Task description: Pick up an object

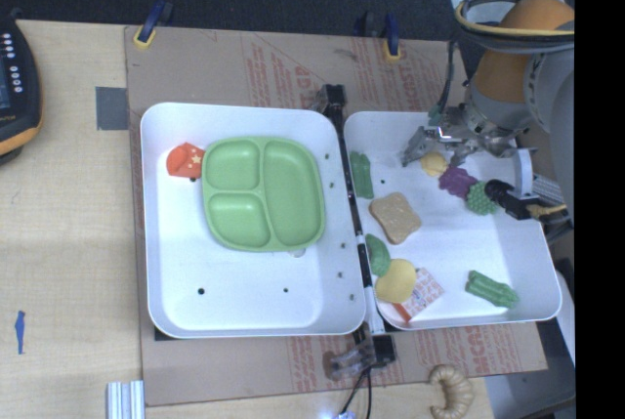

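Claw [430, 146] near right bin [547, 295] far rim, beside yellow piece [434, 164]

Two white bins [166, 310], one green plate [264, 192]

Two shallow white plastic bins [176, 300] sit on brown cardboard printed with faded red lettering [244, 65]. The left bin carries a pale green three-compartment plate [264, 192] and a red-orange piece marked with a yellow star [184, 159]. The right bin has a tan toast slice [395, 217], a yellow lemon-shaped toy [395, 282], a purple grape cluster [455, 180] and a dark green ridged vegetable [491, 288].
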Action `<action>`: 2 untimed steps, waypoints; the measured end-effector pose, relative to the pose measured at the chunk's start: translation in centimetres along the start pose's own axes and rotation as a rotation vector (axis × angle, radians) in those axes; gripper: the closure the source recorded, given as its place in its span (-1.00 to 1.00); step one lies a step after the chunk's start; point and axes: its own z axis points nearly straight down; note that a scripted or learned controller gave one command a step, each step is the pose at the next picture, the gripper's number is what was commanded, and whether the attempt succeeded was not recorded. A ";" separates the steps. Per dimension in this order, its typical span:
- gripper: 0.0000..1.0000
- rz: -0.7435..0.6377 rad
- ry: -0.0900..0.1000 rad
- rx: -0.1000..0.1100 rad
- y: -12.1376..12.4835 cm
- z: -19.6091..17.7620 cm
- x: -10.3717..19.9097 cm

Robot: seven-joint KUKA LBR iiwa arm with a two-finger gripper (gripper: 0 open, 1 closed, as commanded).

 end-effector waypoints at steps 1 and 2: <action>-1.00 0.006 0.000 0.005 -2.5 0.1 -2.2; -1.00 0.007 -0.001 -0.001 -0.1 0.0 -5.3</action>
